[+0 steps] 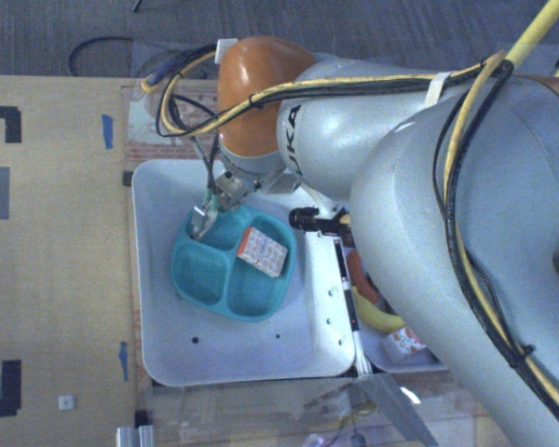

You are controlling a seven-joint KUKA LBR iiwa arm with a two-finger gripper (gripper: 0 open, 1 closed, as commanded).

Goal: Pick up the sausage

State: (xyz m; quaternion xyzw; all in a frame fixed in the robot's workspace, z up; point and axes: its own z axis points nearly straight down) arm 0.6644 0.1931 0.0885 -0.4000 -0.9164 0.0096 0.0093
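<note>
Nearest the camera, the right bin [419,363] was mostly covered by the arm [419,175]. A white-red packet [405,341] and a yellow item [382,318] poked out, both cut off. Just beyond them was a reddish-brown sliver, likely the sausage [356,270], too hidden to confirm. The left bin [168,343] held a teal divided plate [200,273] with a small orange-white packet [263,250] in its right compartment. The gripper [203,220] sat at the plate's far-left compartment, well apart from the sausage. Couldn't tell if it was clenched or released. The orange band [252,91] was above it.
</note>
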